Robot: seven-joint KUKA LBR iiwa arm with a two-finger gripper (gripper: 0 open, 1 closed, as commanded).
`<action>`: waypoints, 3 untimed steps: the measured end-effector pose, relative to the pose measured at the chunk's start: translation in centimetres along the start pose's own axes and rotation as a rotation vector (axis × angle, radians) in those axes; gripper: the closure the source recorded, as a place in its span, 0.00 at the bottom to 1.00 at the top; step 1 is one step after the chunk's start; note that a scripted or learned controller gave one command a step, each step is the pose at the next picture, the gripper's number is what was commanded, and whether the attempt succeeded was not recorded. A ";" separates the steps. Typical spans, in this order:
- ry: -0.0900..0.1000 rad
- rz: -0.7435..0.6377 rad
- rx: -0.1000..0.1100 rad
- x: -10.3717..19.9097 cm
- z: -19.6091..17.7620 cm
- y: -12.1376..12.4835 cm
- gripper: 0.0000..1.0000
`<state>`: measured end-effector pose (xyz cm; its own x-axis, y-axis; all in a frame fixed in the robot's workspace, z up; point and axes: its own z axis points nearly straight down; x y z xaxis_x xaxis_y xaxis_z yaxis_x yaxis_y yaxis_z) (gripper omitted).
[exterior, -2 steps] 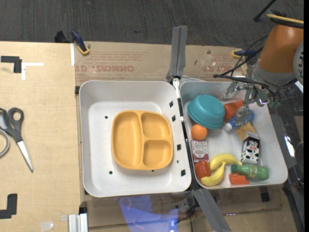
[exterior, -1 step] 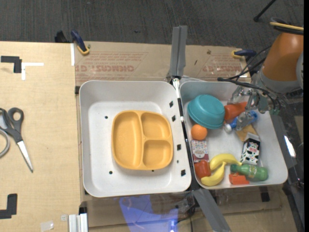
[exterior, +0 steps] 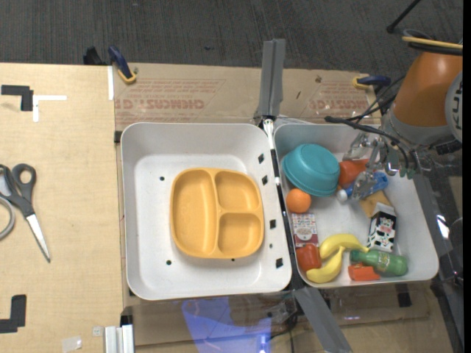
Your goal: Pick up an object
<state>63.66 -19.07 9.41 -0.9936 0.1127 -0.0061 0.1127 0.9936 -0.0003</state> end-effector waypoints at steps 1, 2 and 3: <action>0.003 0.157 0.000 2.8 0.1 1.3 0.00; 0.000 0.222 0.009 5.9 0.0 4.5 0.00; -0.007 0.218 0.008 5.7 -1.0 4.6 1.00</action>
<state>58.55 -13.82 10.41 -0.9455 0.3253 -0.0135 0.3254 0.9456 -0.0061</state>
